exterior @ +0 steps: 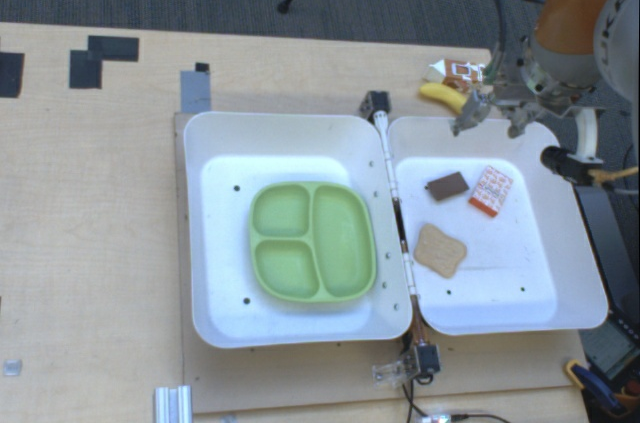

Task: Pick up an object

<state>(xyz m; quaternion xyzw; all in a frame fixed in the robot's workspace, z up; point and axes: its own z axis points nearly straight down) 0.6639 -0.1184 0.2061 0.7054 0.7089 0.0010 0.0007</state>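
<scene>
We are hovering our claw (pixel 492 114), spread open and carrying nothing, above the right bin (pixel 575 301); picking is not yet done.

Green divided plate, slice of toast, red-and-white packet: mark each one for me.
Green divided plate (pixel 312 242): camera view, on the central divider.
Slice of toast (pixel 440 250): camera view, middle of its top face.
Red-and-white packet (pixel 490 190): camera view, centre of its printed face.
</scene>
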